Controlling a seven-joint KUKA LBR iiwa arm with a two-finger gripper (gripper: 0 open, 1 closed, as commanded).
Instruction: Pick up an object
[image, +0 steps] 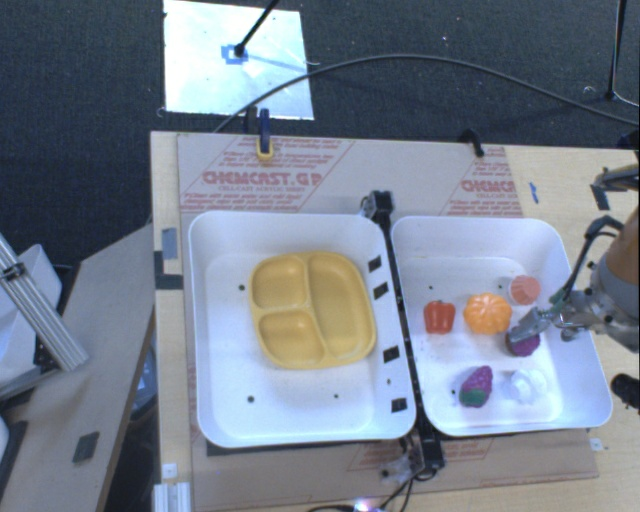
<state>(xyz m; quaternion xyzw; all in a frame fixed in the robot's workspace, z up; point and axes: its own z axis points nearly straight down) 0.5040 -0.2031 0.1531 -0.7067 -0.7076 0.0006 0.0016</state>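
Camera view: my gripper (527, 330) low in right bin (480, 232), near its right edge, fingers narrowly parted astride purple object (522, 344). Grasp step, not yet secured. Next: close firmly, lift straight up.

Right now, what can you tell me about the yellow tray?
The yellow tray lies flat in the left white bin, turned a little askew to its walls. It looks like smooth plastic, with rounded corners and raised ridges splitting it into three compartments: two at the back, one at the front. Nothing sits in them. The claw is far off, over the other bin.
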